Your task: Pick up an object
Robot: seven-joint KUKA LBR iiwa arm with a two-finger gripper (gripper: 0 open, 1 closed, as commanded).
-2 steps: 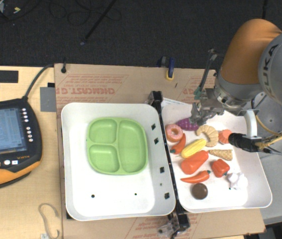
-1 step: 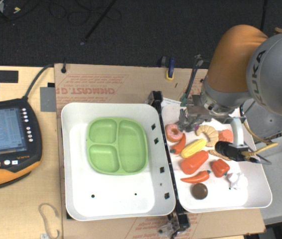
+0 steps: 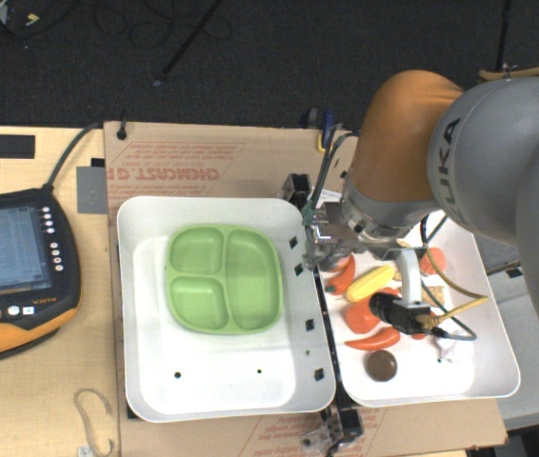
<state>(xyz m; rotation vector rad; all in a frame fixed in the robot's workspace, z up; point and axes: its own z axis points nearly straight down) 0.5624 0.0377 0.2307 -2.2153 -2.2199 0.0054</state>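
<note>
The arm (image 3: 460,160), grey with an orange band, bulks closest to the lens and covers the top of the right bin (image 3: 498,381). Under its wrist the claw (image 3: 329,244) sits low at that bin's left wall, right by the divide between the two bins. I cannot tell whether it is open or closed, since the wrist hides its working end, and nothing can be seen held in it. Just at its five o'clock lies an orange piece (image 3: 344,274), close against a yellow banana-like piece (image 3: 369,281) at four o'clock. Farther out at five o'clock come a second orange piece (image 3: 360,319), a red pepper (image 3: 372,341) and then a brown round lump (image 3: 381,365). Another orange bit (image 3: 431,260) shows at three o'clock. Any of these would serve as the thing to pick up, and the first orange piece is nearest. At nine o'clock, in the left bin (image 3: 131,350), rests a green divided plate (image 3: 224,279), well apart. The likely trouble is that the claw is so hard by the wall that closing there could catch the rim or nothing at all. The pieces also crowd together, so one may be nudged aside, or two pinched at once and dropped.
</note>
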